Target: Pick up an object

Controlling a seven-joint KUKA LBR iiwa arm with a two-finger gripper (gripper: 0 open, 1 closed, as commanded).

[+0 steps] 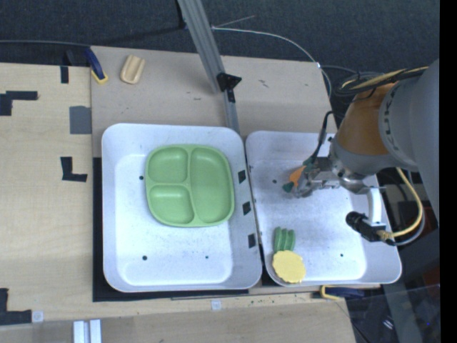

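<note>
Camera view | we count two white bins: left bin [121,263], one green divided plate [190,185]; right bin [357,259], one yellow-green toy [287,257] at its near edge, one small orange-green object [293,179] at the gripper [305,184] (finger spacing: we cannot tell).

Robotics lab, plywood counter [178,98] marked with black tape, two white bins [114,191] side by side, grey industrial arm [400,120] with orange band and loose yellow cables, slanted metal camera pole [203,31], dark carpeted floor beyond
</note>
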